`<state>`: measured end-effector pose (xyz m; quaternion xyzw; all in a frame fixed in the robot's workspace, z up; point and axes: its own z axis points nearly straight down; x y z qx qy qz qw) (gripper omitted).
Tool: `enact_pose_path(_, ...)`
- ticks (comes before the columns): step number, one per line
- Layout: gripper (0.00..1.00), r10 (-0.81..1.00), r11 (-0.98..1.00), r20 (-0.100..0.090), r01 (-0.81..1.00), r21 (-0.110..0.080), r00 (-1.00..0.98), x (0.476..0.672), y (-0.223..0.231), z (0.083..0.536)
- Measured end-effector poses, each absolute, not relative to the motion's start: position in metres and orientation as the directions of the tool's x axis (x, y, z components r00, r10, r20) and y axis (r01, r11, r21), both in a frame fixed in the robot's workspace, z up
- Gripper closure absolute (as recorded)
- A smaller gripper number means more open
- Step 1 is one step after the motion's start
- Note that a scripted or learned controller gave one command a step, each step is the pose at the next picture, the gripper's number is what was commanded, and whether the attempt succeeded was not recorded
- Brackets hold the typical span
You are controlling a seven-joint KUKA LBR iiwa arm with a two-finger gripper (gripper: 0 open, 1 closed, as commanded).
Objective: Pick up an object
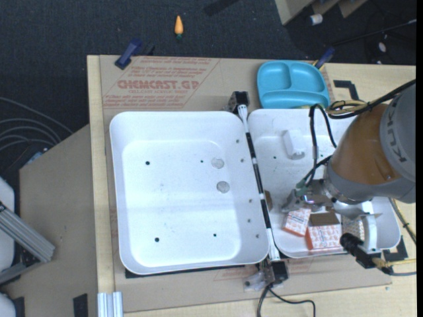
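In the camera view the arm reaches in from the right over the right bin (268, 150). Its gripper (305, 199) hangs low near the bin's front, just above a small red and white box (297, 222). A larger red and white packet (324, 237) lies beside that box toward the front right. A white rectangular object (293, 144) rests farther back in the same bin. The arm's orange band and grey wrist hide the bin's right part.
The left bin (178, 190) holds two small round grey marks near its right side. A blue divided tray (293, 84) sits behind the right bin. Black cables run along the bench's right edge and front. A black clip joins the bins at the back.
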<state>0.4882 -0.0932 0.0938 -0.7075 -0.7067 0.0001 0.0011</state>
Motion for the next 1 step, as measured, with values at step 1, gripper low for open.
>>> enact_pose_path(1, 1.0, 1.0, 0.0, 0.0, 1.0, 0.002, 0.0, 0.5012, -0.0664, 0.2542)
